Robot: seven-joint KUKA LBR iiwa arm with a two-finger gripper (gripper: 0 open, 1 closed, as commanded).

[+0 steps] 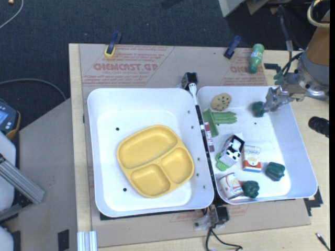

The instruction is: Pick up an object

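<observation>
Both bins [99,140] seen as glossy white plastic; yellow tray [155,160] smooth matt plastic; bench board [157,64] matt cardboard w/ red print; gripper [273,99] bare metal.

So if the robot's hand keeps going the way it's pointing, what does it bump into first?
Probably the small dark green thing in the right bin. The hand points left and down, and that object sits right at its tip. They may already be touching; depth is hard to judge from above.

One fixed camera above the bench [78,140], looking down aslant, both white bins [99,156] framed
</observation>
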